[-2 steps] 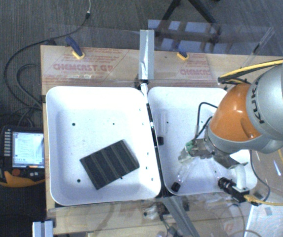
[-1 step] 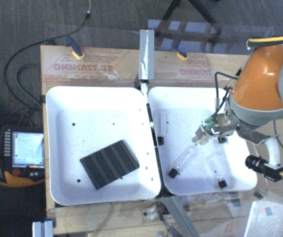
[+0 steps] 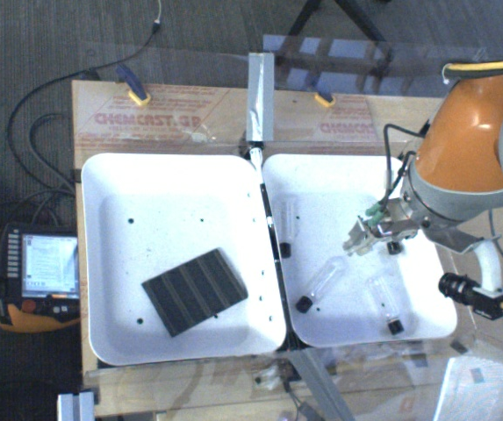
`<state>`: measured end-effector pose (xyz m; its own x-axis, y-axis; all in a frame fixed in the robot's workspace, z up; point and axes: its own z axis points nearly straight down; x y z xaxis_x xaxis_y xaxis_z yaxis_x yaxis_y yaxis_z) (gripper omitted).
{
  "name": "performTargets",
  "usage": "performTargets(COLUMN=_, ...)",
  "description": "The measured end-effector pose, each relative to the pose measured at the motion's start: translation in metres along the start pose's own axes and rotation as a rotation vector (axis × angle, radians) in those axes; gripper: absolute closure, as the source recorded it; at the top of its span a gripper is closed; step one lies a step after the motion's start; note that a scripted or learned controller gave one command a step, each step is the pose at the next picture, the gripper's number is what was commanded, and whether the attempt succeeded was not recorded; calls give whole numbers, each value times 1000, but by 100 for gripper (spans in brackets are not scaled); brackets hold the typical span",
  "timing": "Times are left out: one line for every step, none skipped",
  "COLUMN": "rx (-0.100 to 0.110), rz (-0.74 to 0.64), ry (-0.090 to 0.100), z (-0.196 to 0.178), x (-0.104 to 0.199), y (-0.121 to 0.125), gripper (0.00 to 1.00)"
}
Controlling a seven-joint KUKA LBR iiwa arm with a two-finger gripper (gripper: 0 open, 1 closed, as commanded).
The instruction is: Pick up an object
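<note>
The grey arm's two-finger gripper hangs over the right white bin, its finger spread impossible to tell; faint clear plastic tubes with black caps lie below it

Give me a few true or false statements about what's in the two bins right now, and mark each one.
1. A dark ridged block lies in the left bin. True.
2. Clear tubes with black caps lie in the right bin. True.
3. The end effector hangs over the left bin. False: it is over the right bin.
4. The ridged block sits in the right bin. False: it is in the left bin.
</note>
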<state>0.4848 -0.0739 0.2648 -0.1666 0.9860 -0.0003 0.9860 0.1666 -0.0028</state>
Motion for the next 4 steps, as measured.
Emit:
performTargets(rx=2, rz=135, ry=1, z=64, x=47, y=68, gripper=100)
performTargets(rx=5, rz=133, ry=3, z=56, x=48, y=68, gripper=100)
performTargets(rx=9, rz=131, ry=4, z=48, x=49, y=68, gripper=100)
performTargets(rx=12, rz=130, ry=6, z=40, x=50, y=68, gripper=100)
